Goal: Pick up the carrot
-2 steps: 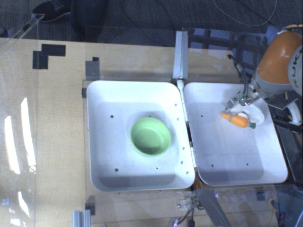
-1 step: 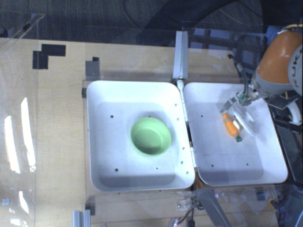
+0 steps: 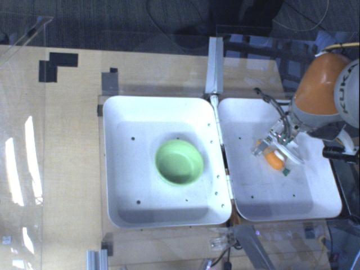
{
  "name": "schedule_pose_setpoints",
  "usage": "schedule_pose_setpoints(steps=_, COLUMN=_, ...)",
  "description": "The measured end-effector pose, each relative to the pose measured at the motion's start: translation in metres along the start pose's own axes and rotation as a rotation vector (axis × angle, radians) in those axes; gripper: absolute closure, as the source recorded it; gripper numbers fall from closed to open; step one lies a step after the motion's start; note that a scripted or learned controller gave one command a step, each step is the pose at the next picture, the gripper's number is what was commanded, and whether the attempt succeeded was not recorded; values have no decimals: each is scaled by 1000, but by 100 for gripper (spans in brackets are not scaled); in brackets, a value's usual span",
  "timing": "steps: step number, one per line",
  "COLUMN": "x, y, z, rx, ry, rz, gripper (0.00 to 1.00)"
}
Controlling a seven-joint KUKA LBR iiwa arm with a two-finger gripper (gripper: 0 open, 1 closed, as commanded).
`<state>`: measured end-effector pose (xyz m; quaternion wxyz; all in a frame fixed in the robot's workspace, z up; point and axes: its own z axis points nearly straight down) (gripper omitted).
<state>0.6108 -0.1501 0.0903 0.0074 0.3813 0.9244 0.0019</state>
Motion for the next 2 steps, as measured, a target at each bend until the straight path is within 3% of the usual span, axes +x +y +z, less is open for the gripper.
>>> schedule_pose_setpoints(steps=1, x=-2, y=3, z=-13, rx=-7, ry=-8, rz=0, gripper=100)
schedule_pose_setpoints(steps=2, x=70, y=4, z=-115, rx=2, ry=5, rz=-102, gripper=100)
